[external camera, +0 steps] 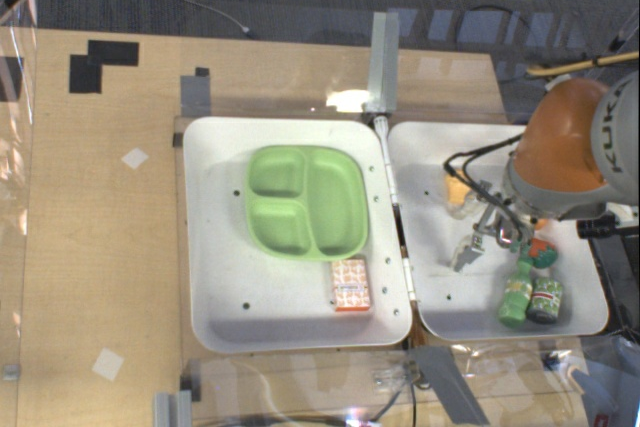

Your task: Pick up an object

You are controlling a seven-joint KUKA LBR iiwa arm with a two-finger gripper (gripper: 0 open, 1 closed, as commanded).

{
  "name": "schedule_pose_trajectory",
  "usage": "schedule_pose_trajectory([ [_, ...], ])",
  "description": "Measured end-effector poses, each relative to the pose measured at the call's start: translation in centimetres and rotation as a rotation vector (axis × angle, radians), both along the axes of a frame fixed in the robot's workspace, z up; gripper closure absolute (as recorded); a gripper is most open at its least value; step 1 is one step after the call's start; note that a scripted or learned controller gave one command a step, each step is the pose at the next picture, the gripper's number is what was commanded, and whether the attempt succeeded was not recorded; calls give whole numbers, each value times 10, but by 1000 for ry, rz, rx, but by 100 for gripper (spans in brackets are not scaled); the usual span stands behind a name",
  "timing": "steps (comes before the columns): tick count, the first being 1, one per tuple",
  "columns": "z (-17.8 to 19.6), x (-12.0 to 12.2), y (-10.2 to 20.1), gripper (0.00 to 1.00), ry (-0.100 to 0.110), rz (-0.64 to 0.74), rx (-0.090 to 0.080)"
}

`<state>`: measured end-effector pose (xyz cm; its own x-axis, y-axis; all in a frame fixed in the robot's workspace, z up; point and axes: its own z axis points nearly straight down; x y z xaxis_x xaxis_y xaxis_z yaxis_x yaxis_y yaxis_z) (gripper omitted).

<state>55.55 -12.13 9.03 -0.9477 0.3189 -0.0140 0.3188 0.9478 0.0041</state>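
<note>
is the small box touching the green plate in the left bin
Touching, or nearly. In the camera view the small box sits right against the green plate's lower right edge, with no white bin floor visible between them.

Bright, even overhead light, small white glare patch on the table (pixel 347 101) behind the bins, soft faint shadows, slightly grainy focus.

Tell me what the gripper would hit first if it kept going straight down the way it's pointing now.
Most likely the bare white floor of the right bin. The gripper points down and leftward, and nothing lies under its tip; the green bottle sits off to the side. Depth is hard to judge.
</note>
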Motion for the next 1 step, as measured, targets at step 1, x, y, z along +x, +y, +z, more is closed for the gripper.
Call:
schedule_pose_trajectory([
  [1, 15, 5, 1, 100, -17, 6, -4],
])
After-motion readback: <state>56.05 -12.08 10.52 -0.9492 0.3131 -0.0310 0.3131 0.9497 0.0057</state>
